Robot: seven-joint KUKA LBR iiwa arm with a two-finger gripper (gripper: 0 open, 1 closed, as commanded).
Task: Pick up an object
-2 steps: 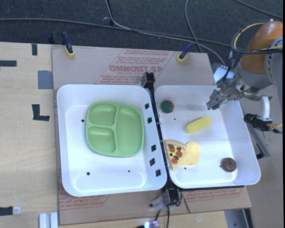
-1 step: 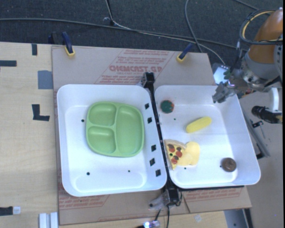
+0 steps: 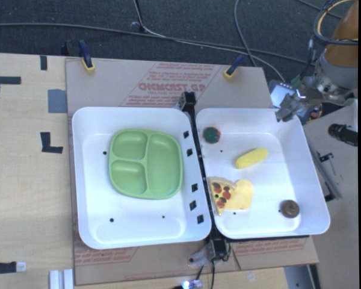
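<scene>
The right bin holds a yellow corn-shaped piece, a small green ball, a toy pizza slice and a small brown round piece. My gripper hangs over the bin's far right corner, above and to the right of the yellow piece. Nothing shows between its fingers. The arm's orange band is at the upper right.
The left bin holds a green divided plate. A black divider runs between the bins. Cables lie on the dark floor behind. Two clamps hold the cardboard base at its far edge.
</scene>
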